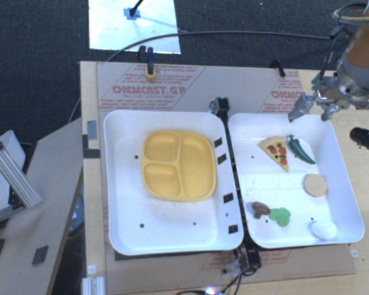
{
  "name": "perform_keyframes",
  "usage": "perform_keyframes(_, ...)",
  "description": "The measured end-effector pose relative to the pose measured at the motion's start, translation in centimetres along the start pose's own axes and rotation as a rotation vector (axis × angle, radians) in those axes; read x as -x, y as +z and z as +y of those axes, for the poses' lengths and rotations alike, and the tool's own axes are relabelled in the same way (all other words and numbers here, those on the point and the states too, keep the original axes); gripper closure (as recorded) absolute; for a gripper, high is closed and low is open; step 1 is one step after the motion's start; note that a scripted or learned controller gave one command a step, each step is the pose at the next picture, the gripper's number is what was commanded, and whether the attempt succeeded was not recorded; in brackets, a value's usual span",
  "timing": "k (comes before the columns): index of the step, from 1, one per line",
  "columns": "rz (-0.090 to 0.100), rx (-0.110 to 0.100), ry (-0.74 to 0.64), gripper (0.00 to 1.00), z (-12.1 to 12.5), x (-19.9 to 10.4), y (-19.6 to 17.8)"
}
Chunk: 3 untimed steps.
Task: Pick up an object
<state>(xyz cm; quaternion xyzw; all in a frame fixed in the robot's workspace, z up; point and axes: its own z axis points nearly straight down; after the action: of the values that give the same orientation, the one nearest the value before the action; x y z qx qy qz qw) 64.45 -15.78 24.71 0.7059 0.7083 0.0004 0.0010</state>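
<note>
Gripper (315,107) hangs over the right bin's (350,189) 12 o'clock rim, fingers spread apart and holding nothing. Pizza slice (275,150) lies just below it at 6 o'clock, with a green chili pepper (300,150) touching its 3 o'clock side.

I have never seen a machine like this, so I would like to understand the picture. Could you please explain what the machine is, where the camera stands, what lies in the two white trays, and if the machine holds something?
The camera is fixed above a bench and looks down at a slant. At the upper right is a robot arm, grey with an orange band, and at its end a two-finger gripper, a simple mechanical hand. It hangs over the far edge of the right bin; its fingers are spread and hold nothing.

The left bin holds a yellow divided plate. The right bin holds toy foods: a pizza slice, a green pepper, a tan round piece, a small brown piece, a green broccoli-like piece and a white egg.

The job is to pick up one object; none is lifted yet.
</note>
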Motion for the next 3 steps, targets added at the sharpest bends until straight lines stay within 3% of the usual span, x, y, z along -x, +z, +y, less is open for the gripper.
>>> perform_keyframes(3,0.001,-0.003,-0.002,0.0,0.3,-0.9,15.8)
